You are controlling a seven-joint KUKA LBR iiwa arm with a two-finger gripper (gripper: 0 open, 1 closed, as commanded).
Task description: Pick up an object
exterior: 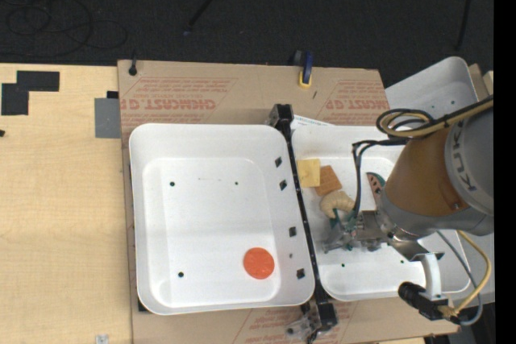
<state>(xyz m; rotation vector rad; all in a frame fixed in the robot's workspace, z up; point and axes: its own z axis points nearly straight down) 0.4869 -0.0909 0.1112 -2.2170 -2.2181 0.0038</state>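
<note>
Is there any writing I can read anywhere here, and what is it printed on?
"KUKA", partly visible, on the grey arm.
Red printing on the cardboard sheet under the bins: upside down and too blurred to read with certainty.
More red printing on the cardboard's near edge: unreadable.

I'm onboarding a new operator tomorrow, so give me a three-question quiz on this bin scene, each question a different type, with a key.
1. True or false: the flat orange round disc lies in the left white plastic bin.
2. Multiple choice: the arm's tool is over which spot? A) the left bin B) the right white plastic bin C) the brown cardboard sheet
3. Fill in: beside the pale yellow square block lies a tan ____ block.

Key: 1 true; 2 B; 3 brown
</note>
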